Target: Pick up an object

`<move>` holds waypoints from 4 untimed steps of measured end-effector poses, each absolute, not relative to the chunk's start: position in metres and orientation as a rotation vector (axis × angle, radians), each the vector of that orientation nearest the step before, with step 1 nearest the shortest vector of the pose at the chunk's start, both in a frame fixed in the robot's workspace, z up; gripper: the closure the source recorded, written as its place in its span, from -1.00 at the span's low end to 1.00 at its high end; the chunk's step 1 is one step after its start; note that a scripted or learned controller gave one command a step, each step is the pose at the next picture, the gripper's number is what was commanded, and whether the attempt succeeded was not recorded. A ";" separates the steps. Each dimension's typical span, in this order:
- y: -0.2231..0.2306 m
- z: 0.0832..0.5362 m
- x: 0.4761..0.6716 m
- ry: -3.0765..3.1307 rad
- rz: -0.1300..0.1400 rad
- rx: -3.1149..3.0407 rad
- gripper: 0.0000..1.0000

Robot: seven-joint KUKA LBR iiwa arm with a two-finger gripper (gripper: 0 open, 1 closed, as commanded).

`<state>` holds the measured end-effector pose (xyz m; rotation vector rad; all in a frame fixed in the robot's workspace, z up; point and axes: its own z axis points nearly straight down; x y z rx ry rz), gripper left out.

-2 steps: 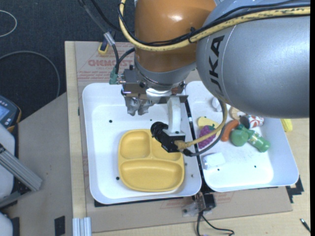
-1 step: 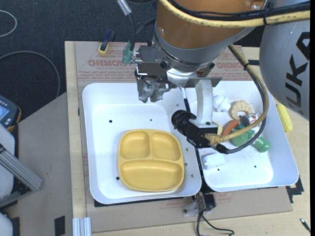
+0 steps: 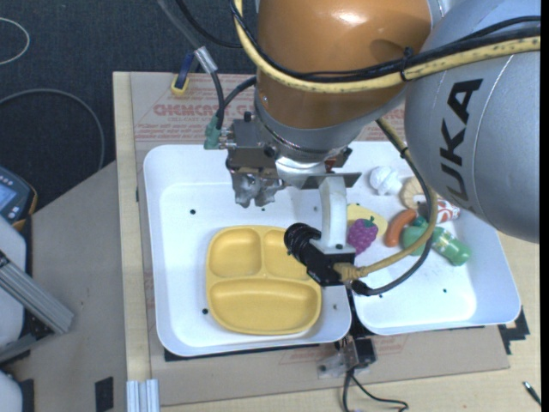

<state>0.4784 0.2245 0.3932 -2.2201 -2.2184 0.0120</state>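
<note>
A yellow divided plate (image 3: 257, 290) lies in the left bin (image 3: 171, 221), toward its front. My gripper (image 3: 256, 194) hangs over the left bin just behind the plate's far edge, with nothing seen in it. In the right bin (image 3: 446, 303) sit a purple toy grape bunch (image 3: 363, 233), an orange carrot (image 3: 399, 227), a green piece (image 3: 446, 245) and a white piece (image 3: 383, 179). The arm's wrist hides much of the right bin's back part.
A black cable fitting (image 3: 313, 256) hangs from the arm over the plate's right rim and the divide between the bins. The big orange and grey arm body (image 3: 343, 50) covers the back of both bins. Cardboard (image 3: 163, 110) underlies the bins.
</note>
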 end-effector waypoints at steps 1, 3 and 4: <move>0.224 0.487 0.480 -2.226 -0.019 -2.222 1.00; 0.181 0.349 0.478 -2.210 0.027 -2.224 1.00; 0.226 0.236 0.511 -2.220 0.018 -2.215 1.00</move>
